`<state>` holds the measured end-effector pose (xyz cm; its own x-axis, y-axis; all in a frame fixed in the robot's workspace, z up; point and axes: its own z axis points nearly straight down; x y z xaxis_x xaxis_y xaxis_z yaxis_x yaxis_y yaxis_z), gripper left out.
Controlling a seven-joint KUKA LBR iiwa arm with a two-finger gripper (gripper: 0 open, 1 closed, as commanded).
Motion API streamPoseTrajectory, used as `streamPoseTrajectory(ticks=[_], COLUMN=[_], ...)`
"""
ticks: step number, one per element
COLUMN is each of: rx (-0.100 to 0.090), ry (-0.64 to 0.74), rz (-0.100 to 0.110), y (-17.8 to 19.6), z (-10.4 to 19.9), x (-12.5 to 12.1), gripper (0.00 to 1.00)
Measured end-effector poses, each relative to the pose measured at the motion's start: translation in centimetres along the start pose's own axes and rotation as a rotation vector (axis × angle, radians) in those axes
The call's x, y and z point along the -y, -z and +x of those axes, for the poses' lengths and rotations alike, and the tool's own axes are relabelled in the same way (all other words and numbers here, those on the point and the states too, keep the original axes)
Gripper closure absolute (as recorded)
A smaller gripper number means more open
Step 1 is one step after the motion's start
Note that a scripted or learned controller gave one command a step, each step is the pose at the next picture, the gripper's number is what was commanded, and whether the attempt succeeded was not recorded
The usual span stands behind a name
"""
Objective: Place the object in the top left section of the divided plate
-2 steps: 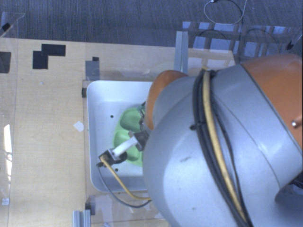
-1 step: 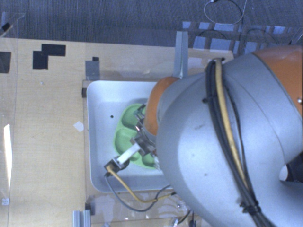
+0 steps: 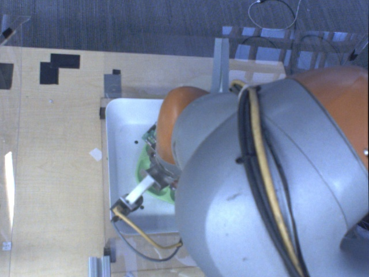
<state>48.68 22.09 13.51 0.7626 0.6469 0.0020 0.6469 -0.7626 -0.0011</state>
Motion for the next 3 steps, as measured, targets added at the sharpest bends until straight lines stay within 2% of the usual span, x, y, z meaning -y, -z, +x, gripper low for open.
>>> streamPoseTrajectory(ticks=[1,2,3], rx=[-0.001,0.002,-0.022], ry=[-0.066,-0.062,0.051], rz=[-0.001,0.000,-0.008], y=[10.2,4.0,-3.8], z=[2.2,-1.3,-1.5], x=[-4.9,-1.5,-2.8], gripper=[0.00,0.00,0.00])
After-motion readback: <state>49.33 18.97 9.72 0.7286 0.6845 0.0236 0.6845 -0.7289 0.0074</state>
